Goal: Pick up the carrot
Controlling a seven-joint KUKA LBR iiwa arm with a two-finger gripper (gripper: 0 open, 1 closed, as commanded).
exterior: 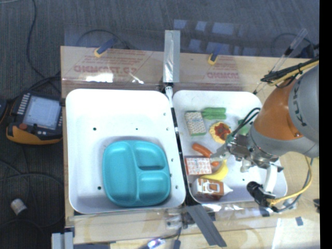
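On the floor at the far left lies a handheld controller (33, 119) with a lit screen, just off the edge of the desk (104, 61). The left bin (88, 108) carries a teal divided plate (136, 174) resting toward its front, with three compartments facing up. A narrow metal strip (171, 56) stands upright behind the seam between the two bins.

The right bin (233, 98) holds a cluster of toy foods along its left half. Near the back sits a patterned packet (195, 122), with a green vegetable (213, 112) just beside it to the right and a round red and yellow piece (220, 131) in front of that. The carrot (202, 150) lies at a slant near the bin's left wall, just behind a red checked packet (197, 165). A yellow banana (220, 172) sits just right of that packet, and a brown and white carton (209, 188) lies at the front.

The end effector (239, 150) hangs over the middle of the right bin, to the right of the carrot and apart from it. I cannot tell how wide it stands. The grey arm with its orange band (275, 119) reaches in behind it, and black and yellow cables (290, 70) run along the right.
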